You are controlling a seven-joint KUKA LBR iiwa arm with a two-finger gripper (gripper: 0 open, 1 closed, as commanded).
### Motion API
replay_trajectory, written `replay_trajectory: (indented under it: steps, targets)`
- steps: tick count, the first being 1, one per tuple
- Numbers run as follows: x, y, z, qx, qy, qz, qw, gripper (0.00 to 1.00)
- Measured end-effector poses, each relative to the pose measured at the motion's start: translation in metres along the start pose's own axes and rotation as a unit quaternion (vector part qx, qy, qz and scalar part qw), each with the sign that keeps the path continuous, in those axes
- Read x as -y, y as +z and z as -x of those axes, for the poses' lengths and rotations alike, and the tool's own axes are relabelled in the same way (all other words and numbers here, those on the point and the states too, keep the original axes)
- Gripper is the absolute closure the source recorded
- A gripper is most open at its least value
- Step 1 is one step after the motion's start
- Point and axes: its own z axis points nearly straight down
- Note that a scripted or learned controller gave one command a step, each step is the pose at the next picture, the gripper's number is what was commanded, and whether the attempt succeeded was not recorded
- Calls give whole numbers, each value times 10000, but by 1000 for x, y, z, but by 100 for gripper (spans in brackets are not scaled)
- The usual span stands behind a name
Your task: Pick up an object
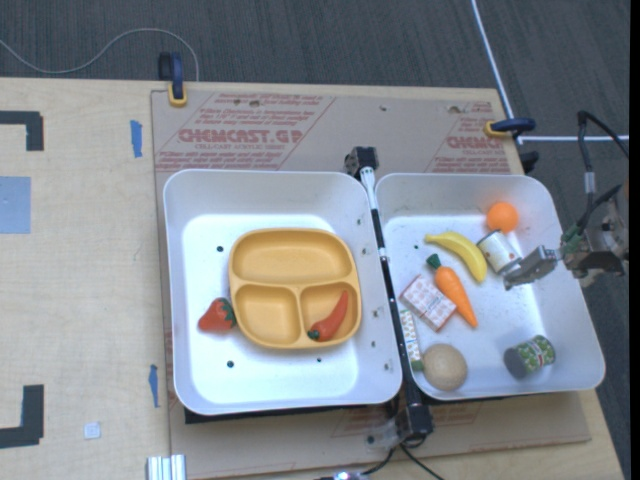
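Grey metal pincer [522, 268] hangs over the right bin [570, 363]; I cannot tell its opening. Touching its left tip I see a silver can [497, 248], banana [459, 251] and carrot [455, 294] just left, orange ball [502, 216] beyond.

Metallic grey tool [527, 267] (black cables)

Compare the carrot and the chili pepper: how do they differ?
The carrot is orange and lies in the right bin; the chili pepper is red and lies in a yellow tray compartment in the left bin. The carrot looks thicker. Both have green tops and lie slanted.
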Motion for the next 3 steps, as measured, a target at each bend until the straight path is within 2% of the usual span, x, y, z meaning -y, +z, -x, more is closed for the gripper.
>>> replay_trajectory:
  steps: [1,2,3]
  targets:
    - [15,125,-6,4,2,11,10000,0]
    - [14,133,-61,20,4,43,10000,0]
    - [11,119,-54,103,39,123,9999,100]
